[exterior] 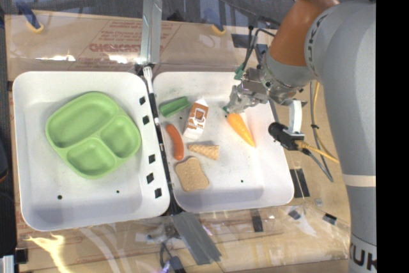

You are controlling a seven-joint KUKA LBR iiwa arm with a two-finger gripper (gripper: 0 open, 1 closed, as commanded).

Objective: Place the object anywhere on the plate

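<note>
A green plate (92,134) with three compartments lies in the left bin (38,201). In the right bin (268,182), an orange carrot (243,128) lies on the floor, its wide end pointing up-left. My gripper (238,103) hangs right at that wide end, touching or just above it. I cannot tell whether it grips the carrot. The grey arm with its orange band comes in from the upper right.
Also in the right bin are a green pod (173,105), a small white and brown carton (197,119), a red sausage (175,141), a waffle cone piece (204,151) and a bread slice (192,174). A divider wall (153,137) separates the two bins.
</note>
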